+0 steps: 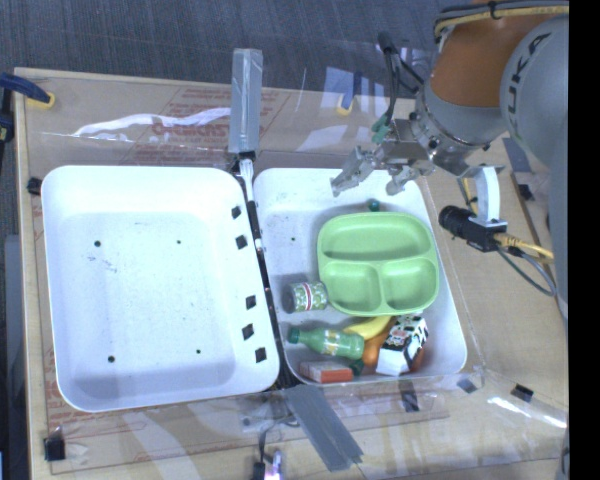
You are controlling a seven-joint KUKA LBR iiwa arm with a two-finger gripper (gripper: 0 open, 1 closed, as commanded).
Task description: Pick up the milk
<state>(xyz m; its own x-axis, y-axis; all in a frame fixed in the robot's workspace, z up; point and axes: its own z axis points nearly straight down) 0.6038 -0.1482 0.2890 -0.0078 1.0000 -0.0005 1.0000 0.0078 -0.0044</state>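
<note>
Now: jaws point(370, 174) spread, holding nothing | milk point(404, 345) against bin point(280, 208) near edge

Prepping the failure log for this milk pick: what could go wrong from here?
1. The milk carton is wedged in the right bin's near corner against a banana and carrot, so fingers may catch those instead.
2. The green divided tray lies between the gripper and the carton; a low approach could hit it.
</note>
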